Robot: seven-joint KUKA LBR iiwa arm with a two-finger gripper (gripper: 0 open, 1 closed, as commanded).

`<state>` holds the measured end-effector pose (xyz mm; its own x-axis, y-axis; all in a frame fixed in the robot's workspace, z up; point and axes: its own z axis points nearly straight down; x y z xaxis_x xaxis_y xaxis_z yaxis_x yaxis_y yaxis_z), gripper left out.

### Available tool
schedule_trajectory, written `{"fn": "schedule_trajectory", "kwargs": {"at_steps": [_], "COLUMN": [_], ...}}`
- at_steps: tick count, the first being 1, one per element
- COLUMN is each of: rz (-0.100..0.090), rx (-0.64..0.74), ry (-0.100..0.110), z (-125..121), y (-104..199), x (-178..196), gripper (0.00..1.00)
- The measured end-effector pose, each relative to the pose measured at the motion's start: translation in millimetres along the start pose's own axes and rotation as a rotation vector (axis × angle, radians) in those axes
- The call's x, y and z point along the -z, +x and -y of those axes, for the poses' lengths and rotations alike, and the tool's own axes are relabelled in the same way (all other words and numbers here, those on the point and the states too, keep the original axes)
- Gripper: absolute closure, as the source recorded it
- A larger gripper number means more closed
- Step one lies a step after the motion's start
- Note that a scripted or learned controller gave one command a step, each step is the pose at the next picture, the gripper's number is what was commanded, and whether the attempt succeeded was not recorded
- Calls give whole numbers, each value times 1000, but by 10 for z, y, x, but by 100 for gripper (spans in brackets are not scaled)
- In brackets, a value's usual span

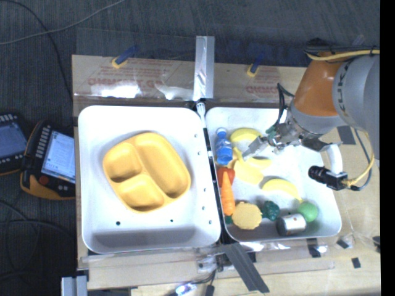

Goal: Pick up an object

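Crowding is your risk: fingers [242, 152], state unclear, hover over the pale yellow plastic banana [245, 134] in the right white bin [327, 217], beside a blue bottle [223, 147] they could nudge.

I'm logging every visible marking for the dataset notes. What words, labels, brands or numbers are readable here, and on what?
"KU", the visible start of dark lettering on the arm's grey casing.
Red print on the clear sheets behind the bins: too blurred to read.
Handheld pendant's lit screen: too small to read.
Nothing readable on the bins or the objects in them.
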<state>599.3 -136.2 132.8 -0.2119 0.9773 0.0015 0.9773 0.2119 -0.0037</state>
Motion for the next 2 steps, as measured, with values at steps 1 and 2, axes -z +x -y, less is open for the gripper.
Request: {"fn": "schedule_trajectory", "kwargs": {"at_steps": [1,2], "rz": [7,13], "rx": [0,343], "ry": [-15,-13], "z": [717,276], "y": [316,368], "x": [-429,-425], "gripper": [0,0]}}
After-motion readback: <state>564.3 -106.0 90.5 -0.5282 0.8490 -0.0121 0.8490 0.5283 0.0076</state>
